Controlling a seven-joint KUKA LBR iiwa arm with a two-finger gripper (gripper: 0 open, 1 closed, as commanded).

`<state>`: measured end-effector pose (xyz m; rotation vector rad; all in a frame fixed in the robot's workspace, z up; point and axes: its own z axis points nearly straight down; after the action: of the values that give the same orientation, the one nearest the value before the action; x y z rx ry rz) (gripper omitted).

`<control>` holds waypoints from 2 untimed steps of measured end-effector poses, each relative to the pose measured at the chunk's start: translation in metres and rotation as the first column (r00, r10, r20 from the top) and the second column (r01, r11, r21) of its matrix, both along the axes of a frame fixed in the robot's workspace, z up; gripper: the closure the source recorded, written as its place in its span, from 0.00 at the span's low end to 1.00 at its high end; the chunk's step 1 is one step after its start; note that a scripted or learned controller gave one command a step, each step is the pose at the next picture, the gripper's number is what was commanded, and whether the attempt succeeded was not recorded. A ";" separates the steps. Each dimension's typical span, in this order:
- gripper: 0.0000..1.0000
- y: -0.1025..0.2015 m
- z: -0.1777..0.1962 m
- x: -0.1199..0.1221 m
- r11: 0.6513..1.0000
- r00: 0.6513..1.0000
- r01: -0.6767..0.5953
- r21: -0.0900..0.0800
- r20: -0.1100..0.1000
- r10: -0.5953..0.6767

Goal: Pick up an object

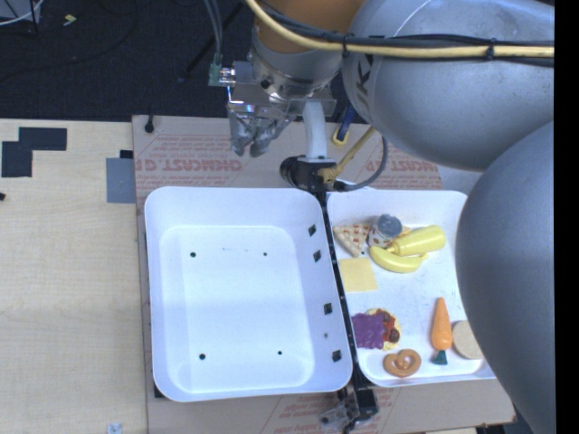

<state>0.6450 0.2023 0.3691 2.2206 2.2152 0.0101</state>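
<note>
Toy food all in right bin (452, 369): banana (404, 259), pizza slice (353, 237), cheese square (358, 275), carrot (440, 325), pretzel (402, 363), purple grapes (369, 329). Pieces lie loose and spread, likely scattered for single picks. Left bin (163, 287) bare white floor. Gripper (253, 141) hangs high past far rim of left bin, nothing between fingers; open or closed, cannot tell. Cheese square lies flat near divider wall, poor finger access. Carrot, pretzel have open floor around, easier picks. Big arm body overhangs right bin's edge.

The left bin (172, 242) offers open floor, while toy food (398, 247) crowds the right bin (412, 297) under the arm (452, 70).
</note>
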 end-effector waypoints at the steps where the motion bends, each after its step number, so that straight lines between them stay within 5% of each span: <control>1: 1.00 0.041 -0.110 -0.003 1.000 1.000 -0.006 -0.004 -0.020 0.006; 2: 1.00 0.007 -0.011 0.000 1.000 1.000 0.000 0.000 -0.002 0.000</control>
<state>0.6447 0.2098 0.3579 2.2210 2.2165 0.0078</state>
